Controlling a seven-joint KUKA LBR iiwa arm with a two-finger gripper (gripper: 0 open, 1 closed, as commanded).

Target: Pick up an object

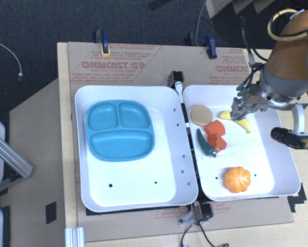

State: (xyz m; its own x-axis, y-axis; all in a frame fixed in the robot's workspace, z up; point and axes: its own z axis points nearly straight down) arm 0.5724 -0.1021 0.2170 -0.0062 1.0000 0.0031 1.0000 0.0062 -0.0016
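White bins sit side by side on the desk, which is topped with a brown printed board (pixel 143 60). The left bin (pixel 133 189) holds a blue divided plate (pixel 120 130), lying in its far-left part, near the far-left corner of that bin. The right bin (pixel 277 174) holds the loose things. A beige disc (pixel 201 115) lies near the bin's far-left corner, close to the seam between the bins. Just beside it, toward the near edge, is a red block (pixel 216 134), with a dark green pepper (pixel 205 143) touching its left side and slanting toward the near edge. An orange mandarin-like fruit (pixel 237 179) rests well apart from these, near the bin's near edge, about midway along it. A yellow banana (pixel 242 122) lies toward the far edge of the right bin, right of the disc.

The grey arm with its orange band (pixel 292 60) reaches in from the right edge of the desk, and the pincer (pixel 240 111) is down over the banana, its dark tips at or just above the fruit's middle. Part of the banana is hidden beneath it; a yellow end shows on each side. Whether the tips are spread or closed, and whether they touch the banana, I cannot tell from this angle.

Two blue clamps (pixel 103 37) grip the far edge of the board.
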